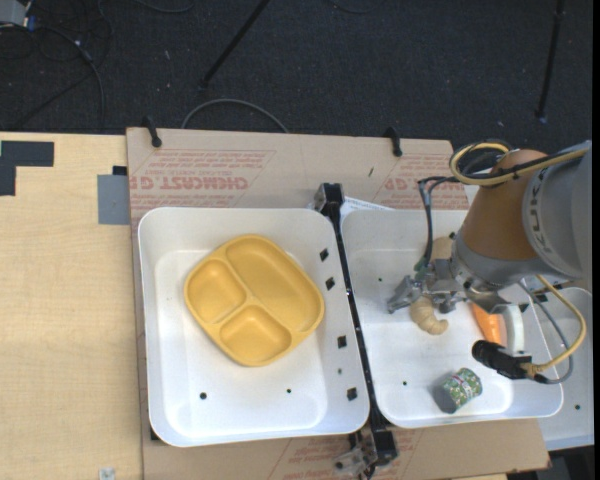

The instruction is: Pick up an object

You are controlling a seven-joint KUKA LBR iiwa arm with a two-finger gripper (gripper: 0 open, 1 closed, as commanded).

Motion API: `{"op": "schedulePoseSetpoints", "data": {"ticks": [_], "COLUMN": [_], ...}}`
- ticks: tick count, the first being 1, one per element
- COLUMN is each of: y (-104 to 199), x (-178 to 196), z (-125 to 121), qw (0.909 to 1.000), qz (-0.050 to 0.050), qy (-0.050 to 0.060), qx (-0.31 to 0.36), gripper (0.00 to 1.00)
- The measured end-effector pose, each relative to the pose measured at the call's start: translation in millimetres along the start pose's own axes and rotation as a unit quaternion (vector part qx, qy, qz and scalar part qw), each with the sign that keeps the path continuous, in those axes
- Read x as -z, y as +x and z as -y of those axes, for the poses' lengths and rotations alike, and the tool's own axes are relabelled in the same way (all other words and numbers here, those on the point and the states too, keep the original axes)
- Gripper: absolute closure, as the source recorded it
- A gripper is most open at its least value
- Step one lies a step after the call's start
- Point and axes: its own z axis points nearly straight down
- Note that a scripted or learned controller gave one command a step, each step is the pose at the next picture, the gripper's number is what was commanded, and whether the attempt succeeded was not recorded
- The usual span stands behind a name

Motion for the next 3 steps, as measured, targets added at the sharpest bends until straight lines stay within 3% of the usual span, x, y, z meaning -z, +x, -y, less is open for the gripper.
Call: {"op": "schedulePoseSetpoints", "data": {"ticks": [1, 3], "y": [1.5, -3.0], "x": [8.3, 93.9], "z": [1.2, 9.5], "qw": [1.0000, 1.0000], "qz": [-0.003, -0.002], "qy": [0.004, 0.002], "qx": [-0.001, -0.002], "gripper": [1.00, 1.00]}}
